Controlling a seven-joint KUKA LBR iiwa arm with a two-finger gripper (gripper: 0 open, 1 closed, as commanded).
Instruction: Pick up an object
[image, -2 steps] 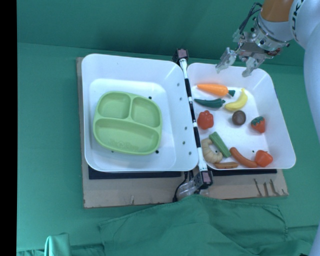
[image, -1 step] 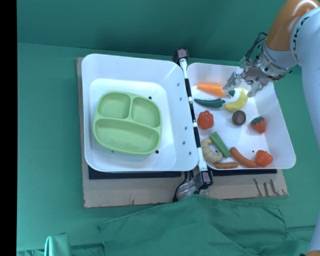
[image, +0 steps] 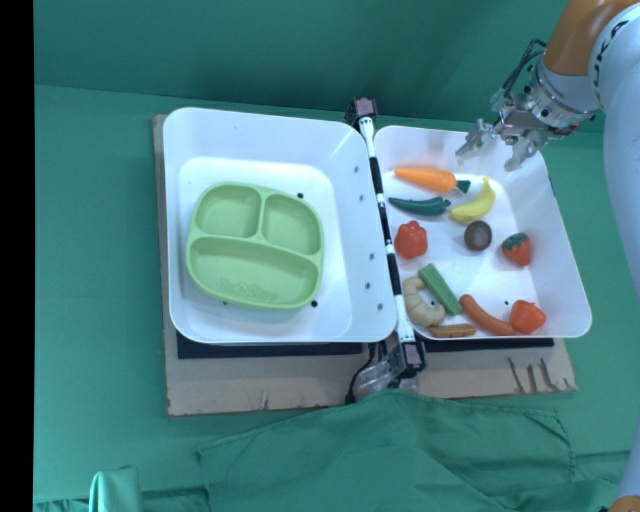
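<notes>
One carrot lies below-left of the claw (fingers spread).

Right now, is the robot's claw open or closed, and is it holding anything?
Gripper: open, fingers spread, holding nothing, hovering over the far edge of the right bin above the banana.

A bench draped in green cloth carries everything. Flat on it lies a brown cardboard sheet, and the places below are told from this sheet. A dark mat peeks out above the sheet's near margin. Two shallow white bins sit over the sheet, the left bin and the right bin touching along a middle seam. A rumpled fold of green cloth overlaps the sheet's near edge.
</notes>
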